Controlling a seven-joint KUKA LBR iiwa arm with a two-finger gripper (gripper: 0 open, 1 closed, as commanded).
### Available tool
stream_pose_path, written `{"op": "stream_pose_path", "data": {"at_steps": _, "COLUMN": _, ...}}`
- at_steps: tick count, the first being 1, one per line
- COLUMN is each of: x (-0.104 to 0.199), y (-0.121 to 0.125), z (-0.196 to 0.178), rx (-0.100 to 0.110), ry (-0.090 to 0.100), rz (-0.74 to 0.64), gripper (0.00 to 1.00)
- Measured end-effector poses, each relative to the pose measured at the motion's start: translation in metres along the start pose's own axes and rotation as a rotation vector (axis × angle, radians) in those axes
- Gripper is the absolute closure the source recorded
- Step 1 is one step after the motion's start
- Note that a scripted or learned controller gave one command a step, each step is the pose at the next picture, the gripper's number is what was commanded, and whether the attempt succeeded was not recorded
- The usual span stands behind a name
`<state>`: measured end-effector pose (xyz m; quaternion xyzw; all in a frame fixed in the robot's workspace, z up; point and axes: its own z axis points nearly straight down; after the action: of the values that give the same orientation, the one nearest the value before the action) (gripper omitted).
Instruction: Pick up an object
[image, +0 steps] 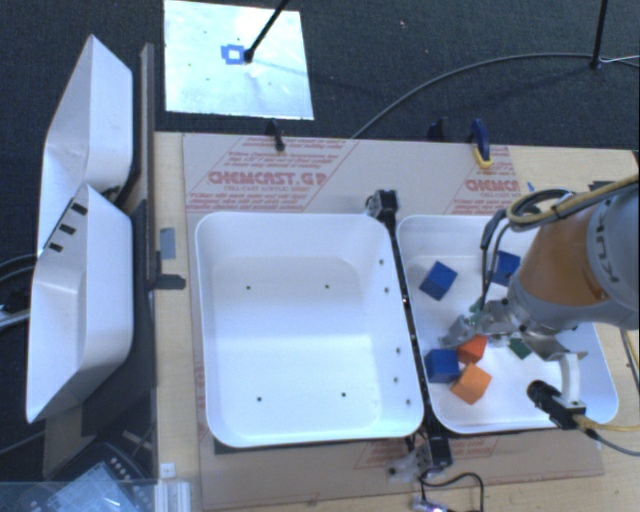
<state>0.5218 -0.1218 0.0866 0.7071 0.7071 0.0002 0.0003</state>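
The right bin (590, 395) holds several small blocks. A blue block (438, 280) lies near its far left, and another blue block (507, 266) sits beside the arm. Toward the front lie a third blue block (441, 364), an orange cube (471, 384) and a red-orange block (472, 349). A small green piece (520, 348) pokes out under the wrist. My gripper (478, 327) is low in the right bin, just above the red-orange block, and the grey arm with its orange band (560, 265) hides the bin's right side.
The left bin (215, 240) stands beside the right one, with a shared rim (405, 310) between them. Cables and clamps (480, 145) lie along the bench's far edge. A metal plate (237, 60) rests on the floor beyond.
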Motion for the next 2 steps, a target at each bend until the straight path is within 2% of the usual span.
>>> {"op": "stream_pose_path", "data": {"at_steps": 2, "x": 0.0000, "y": 0.0000, "z": 0.0000, "rx": 0.000, "ry": 0.000, "rz": 0.000, "gripper": 0.00}}
